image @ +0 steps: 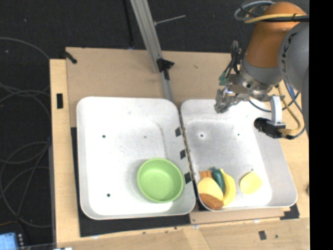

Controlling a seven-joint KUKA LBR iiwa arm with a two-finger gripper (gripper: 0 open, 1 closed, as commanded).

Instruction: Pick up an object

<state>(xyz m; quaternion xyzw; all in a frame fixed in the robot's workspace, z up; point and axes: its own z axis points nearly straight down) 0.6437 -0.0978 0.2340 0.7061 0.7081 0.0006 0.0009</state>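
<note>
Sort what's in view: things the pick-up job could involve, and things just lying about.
Job:
gripper, above the right bin's far edge
green bowl, left bin
yellow piece, right bin
pile of toy food, right bin

Lying about:
metal rail
cables

A tan bench (119, 69) carries two shallow white bins touching side by side: the right bin (270, 155) beneath the gripper (225, 102), the left bin (112, 134) farther off, apparently over dark matting.
</note>
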